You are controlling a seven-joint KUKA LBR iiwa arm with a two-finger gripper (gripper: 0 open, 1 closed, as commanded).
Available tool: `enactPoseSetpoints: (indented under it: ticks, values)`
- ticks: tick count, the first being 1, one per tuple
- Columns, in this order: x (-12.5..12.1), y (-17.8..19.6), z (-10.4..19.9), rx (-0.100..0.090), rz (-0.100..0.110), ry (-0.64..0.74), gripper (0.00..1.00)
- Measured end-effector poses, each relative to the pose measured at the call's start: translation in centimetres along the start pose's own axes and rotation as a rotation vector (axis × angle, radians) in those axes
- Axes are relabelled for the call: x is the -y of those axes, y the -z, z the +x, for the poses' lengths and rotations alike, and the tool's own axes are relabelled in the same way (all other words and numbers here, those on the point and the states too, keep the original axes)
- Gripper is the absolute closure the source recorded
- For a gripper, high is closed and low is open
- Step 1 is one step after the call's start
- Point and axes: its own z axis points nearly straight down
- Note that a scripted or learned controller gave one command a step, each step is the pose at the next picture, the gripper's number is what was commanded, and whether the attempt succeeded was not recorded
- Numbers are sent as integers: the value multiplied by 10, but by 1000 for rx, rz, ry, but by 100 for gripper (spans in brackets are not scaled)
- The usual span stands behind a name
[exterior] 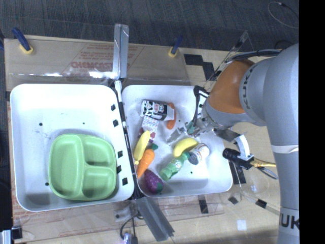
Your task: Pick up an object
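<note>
Curved yellow banana (184,145): in the right bin (216,184), right of its middle, lying tilted with its upper end toward the right wall.
Claw (189,129): low over the right bin, just above the curved yellow banana on its far side; contact between the two not clear.
Claw state: cannot be told, the tip too small and cluttered; nothing seen pinched in it.
Small round can (200,153): touching the curved yellow banana on its right, nearer the right wall.
Green bottle (172,168): just below the curved yellow banana, lying slantwise toward the near edge.
Purple eggplant (153,181): close to the near edge, left of the green bottle.
Carrot (145,162): beside the left wall, just above the purple eggplant.
Straight yellow banana (141,144): against the left wall, its lower end meeting the carrot.
Black-and-white carton (154,109): toward the far edge, well apart from the claw.
Small orange piece (171,122): just right of the carton.
Arm (277,105): grey, reaching in over the right wall, orange band (228,91) above the wrist.
Left bin (30,116): beside the right bin, walls touching.
Green divided plate (81,166): in the left bin, toward its near edge.
</note>
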Motion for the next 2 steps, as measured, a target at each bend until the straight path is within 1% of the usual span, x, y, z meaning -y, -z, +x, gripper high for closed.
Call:
enactPoseSetpoints:
  ticks: [1, 2]
  values:
    - [-1, 10, 1, 0, 0, 6, 100]
    - [-6, 33, -18, 2, -1, -113, 100]
